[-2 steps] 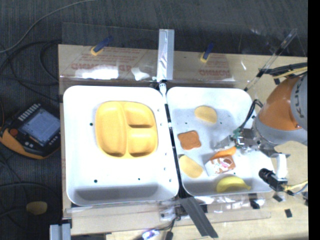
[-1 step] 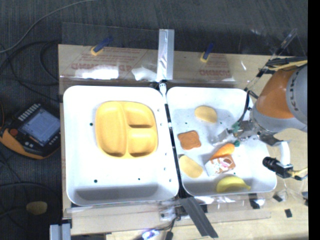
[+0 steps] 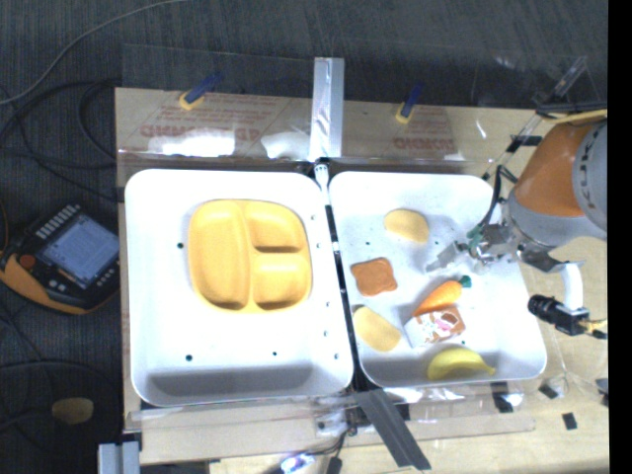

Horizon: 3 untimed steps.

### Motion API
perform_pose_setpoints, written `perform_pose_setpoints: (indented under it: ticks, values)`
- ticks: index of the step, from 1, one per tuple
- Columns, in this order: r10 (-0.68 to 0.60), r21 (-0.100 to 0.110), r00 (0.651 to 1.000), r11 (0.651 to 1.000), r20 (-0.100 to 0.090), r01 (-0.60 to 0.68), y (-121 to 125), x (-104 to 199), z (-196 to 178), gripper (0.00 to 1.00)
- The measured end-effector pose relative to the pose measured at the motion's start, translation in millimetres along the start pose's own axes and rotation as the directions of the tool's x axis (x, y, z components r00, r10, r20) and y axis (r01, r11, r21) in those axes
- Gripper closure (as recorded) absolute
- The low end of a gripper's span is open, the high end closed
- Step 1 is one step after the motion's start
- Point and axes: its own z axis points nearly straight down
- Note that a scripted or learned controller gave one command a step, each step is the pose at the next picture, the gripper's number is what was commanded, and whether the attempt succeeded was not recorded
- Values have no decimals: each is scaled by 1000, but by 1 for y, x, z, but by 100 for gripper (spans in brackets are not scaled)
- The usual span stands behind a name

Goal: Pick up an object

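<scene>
A: What was on the counter?

B: Two shallow white bins side by side. The left bin held a yellow divided tray, roughly centred. The right bin held small play-food pieces: a pale bun shape twd the far edge, an orange-brown square near the left wall, a pale yellow oval below it, an orange carrot mid-bin, a small red-and-white carton touching the carrot's near side, and a yellow banana-like piece by the near edge.

A: And the arm?

B: It came in from the right side. The tool sat low over the right bin, just beyond the carrot's top end, apart from it. Couldn't tell whether it was spread or pressed together; too small and blurred. Nothing visibly gripped.

A: How would the carrot handle?

B: Prob. light, stiff plastic w/ a smooth, slippery skin, and tapered, so it could squirt out. Best taken across the thicker middle, not the tip. The carton crowding it could get nudged.

A: Any writing?

B: Carton print was unreadable. Red lettering on the board at the counter's far edge, also illegible.
</scene>
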Motion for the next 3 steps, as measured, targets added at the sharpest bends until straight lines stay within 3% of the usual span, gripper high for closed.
perform_pose_setpoints:
  ticks: [1, 2, 3]
  values:
    - [63, -12, 998, 998, 15, -63, -32, 45, 11, 0]
    - [63, -15, 998, 998, 13, -63, -31, 46, 1, 100]
    - [-15, 1, 1000, 1000, 9, 15, -19, 94, -125, 100]
